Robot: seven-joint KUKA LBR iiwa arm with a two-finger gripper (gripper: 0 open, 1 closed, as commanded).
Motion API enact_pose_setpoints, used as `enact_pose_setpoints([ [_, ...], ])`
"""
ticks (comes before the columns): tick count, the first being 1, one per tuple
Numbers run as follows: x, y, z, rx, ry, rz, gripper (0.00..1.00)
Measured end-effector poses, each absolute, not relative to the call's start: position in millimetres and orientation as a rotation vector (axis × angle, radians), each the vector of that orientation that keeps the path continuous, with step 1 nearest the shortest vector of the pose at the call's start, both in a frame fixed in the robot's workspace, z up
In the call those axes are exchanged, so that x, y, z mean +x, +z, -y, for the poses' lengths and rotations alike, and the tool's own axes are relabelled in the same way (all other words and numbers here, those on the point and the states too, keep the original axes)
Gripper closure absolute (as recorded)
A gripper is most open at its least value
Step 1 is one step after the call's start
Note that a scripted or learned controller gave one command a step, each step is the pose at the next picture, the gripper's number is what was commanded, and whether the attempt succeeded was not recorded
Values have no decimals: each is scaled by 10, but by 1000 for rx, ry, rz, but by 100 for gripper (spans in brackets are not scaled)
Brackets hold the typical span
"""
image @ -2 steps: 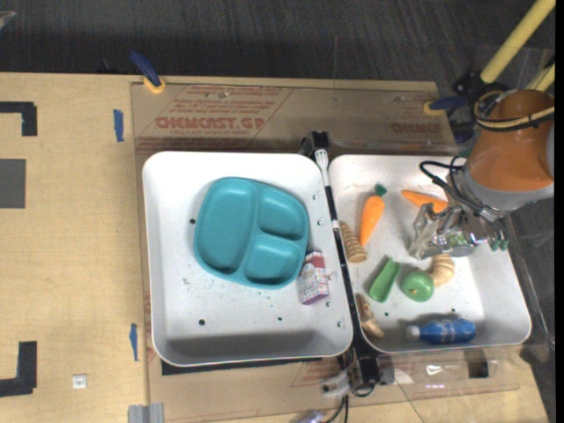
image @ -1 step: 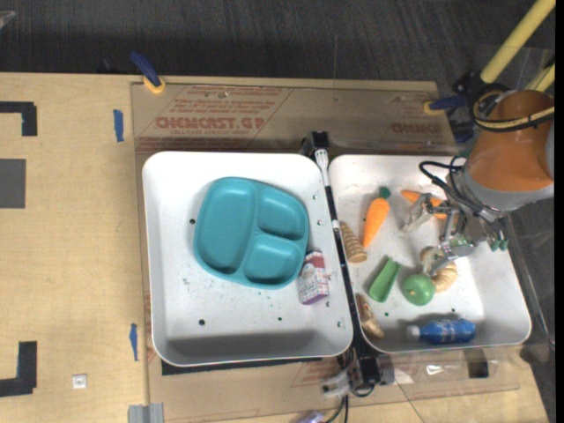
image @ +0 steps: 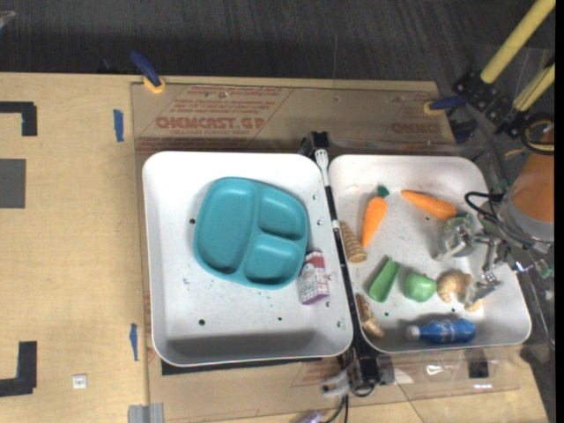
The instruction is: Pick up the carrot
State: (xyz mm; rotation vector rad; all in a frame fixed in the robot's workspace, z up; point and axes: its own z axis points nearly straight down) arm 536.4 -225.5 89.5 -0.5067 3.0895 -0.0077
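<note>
Right bin (image: 507, 320): carrot (image: 374, 218) upper left beside a second carrot (image: 430, 204); gripper (image: 469, 252) low at the right, near a mushroom (image: 452, 284), finger state indiscernible.

This looks like a robot test lab, not a home. Two white bins (image: 167, 263) sit side by side on a flat wooden bench (image: 70, 236). Blue clamps (image: 145, 70) hold a cardboard sheet (image: 282, 113) down at the far side. Black tape marks (image: 22, 117) are stuck on the left. Toy food (image: 374, 219) lies in the right bin, and wires (image: 480, 203) hang nearby.
</note>
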Motion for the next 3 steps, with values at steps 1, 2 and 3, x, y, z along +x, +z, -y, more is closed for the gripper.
enact_pose_setpoints([
  [1,4954,897,2199,-1016,-3,-2956,0],
  [2,4930,903,1997,-1613,-16,-2680,0],
  [3,4876,896,2074,-1786,13,-2555,0],
])
